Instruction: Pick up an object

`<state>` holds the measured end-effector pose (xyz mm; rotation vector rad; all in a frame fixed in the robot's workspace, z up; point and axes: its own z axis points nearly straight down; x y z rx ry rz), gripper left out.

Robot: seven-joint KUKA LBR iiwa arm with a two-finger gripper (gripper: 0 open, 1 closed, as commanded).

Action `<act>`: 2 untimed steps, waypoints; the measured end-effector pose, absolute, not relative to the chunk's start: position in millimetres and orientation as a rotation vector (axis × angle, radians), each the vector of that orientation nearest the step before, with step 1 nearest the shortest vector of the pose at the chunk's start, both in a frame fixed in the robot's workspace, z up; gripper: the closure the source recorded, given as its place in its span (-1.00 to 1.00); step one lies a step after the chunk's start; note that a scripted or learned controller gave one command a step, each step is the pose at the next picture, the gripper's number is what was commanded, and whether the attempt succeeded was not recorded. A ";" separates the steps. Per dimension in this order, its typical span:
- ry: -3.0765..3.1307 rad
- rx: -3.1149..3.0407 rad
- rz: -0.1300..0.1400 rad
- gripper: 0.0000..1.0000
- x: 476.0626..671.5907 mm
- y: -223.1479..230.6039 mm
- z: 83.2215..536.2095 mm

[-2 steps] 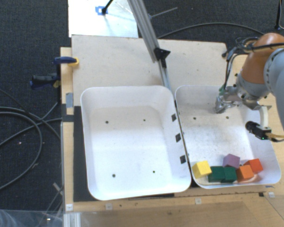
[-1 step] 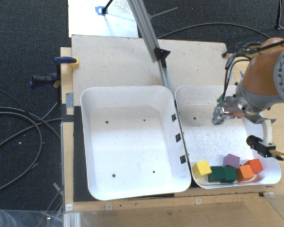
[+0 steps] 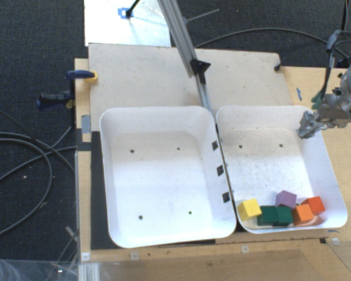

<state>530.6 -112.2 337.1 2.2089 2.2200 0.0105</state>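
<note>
Bench top [image 3: 164, 78] is pale board on a light wood frame, set over dark grey carpet [image 3: 29, 34]. 2 blue clamps with yellow tips grip the bench's left edge, one [image 3: 82, 75] at the far corner, the other [image 3: 55, 100] just below it. Black cables [image 3: 20, 157] loop across the carpet to the left (several strands, overlapping). A thin cable [image 3: 263, 33] curves over the floor beyond the bench. A white sheet [image 3: 126, 13] lies behind the bench. A grey metal pole [image 3: 178, 31] slants across it. Lighting even, soft shadows.
</note>
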 end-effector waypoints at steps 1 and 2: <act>2.215 2.217 0.006 1.00 484.1 -135.5 369.7; 2.226 2.209 0.006 1.00 547.6 -117.4 379.4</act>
